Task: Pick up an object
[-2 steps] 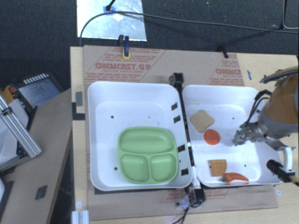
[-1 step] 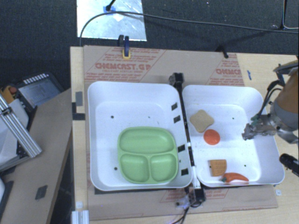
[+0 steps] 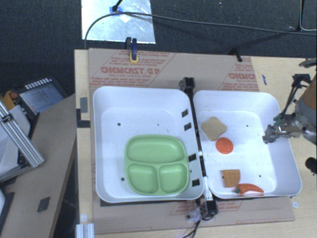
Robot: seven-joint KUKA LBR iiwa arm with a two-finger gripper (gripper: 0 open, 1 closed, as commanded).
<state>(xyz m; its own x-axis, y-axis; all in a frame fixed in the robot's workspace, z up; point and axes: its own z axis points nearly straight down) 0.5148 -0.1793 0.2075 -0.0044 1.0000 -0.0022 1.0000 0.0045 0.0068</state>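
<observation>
The right bin [image 3: 257, 103] holds a tan bread-like slice [image 3: 213, 127], an orange-red ball [image 3: 224, 146], a brown square cracker [image 3: 231, 177] and an orange carrot [image 3: 249, 188] by the front wall. My gripper [image 3: 271, 134] hangs over the bin's right edge, well to the right of the ball and apart from every object. Nothing shows between its fingers.
The left bin [image 3: 114, 108] carries a green three-compartment plate [image 3: 156, 163]. A black divider clip strip [image 3: 194, 143] runs between the bins. Cardboard lies under both bins, and a yellow clamp [image 3: 133, 51] sits at the back.
</observation>
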